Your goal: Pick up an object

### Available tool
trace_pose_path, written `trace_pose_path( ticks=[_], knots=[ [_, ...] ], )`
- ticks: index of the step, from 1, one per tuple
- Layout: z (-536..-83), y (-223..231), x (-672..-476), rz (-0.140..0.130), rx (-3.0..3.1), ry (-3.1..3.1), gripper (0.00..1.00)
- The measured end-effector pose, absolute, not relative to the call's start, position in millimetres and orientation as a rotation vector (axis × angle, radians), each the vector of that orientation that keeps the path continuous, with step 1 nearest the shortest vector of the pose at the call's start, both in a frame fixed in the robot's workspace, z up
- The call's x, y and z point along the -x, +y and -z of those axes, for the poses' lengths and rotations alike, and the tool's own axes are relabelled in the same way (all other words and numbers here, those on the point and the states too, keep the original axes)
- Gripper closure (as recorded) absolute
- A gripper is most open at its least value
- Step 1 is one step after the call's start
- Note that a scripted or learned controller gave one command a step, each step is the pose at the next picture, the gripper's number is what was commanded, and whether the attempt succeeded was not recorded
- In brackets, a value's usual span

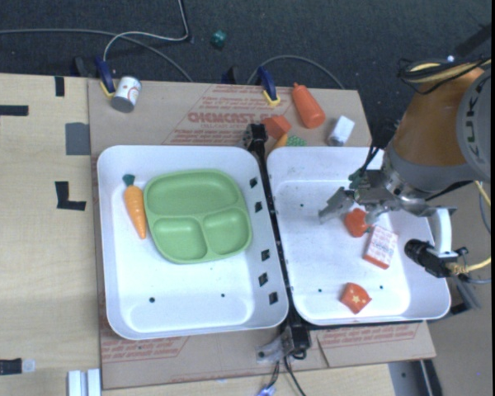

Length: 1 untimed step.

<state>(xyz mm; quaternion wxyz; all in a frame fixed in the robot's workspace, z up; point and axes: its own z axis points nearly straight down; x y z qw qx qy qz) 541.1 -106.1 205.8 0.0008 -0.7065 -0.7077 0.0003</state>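
Over the right bin (313, 246) we see the end effector (353, 209) low above the floor, arm (433, 130) coming in from the right. Its fingers (334, 206) look spread, one dark prong angled out to the left. A small red-orange object (357, 222) sits right under the tip; we can't confirm it is between the fingers, so no grasp claimed.

Neighbours in that bin:
- red-and-white packet (380, 245), just below-right of the end effector, close beside the red-orange object
- red tomato-like piece (355, 297), further below, near the bin's front edge
- black cylindrical part with cable (429, 258) hangs off the wrist to the lower right, over the bin rim

Left of the end effector, past the black divider clips (266, 221), the left bin (124, 304) holds a green sectioned plate (200, 215) and a toy carrot (134, 208) lying beside the plate's left edge.

Behind the end effector on the cardboard (223, 114): orange bottle shape (308, 106), small orange block (277, 127), white cube (342, 129). Far left-back: small can (126, 92), blue clamp (106, 77). All well apart from the tip.

Nearest clutter to the tip is the packet; the rest of the right bin floor to the left of it is bare. Worktop (25, 246) beyond the left bin is light wood with black marks.
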Motion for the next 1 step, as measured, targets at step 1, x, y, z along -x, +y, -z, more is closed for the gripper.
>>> trace_pose_path(
  ticks=[1],
  knots=[
    [-175.4,-172.1,-557.3,-0.004,2.222,-2.220,0.00]
  ],
)
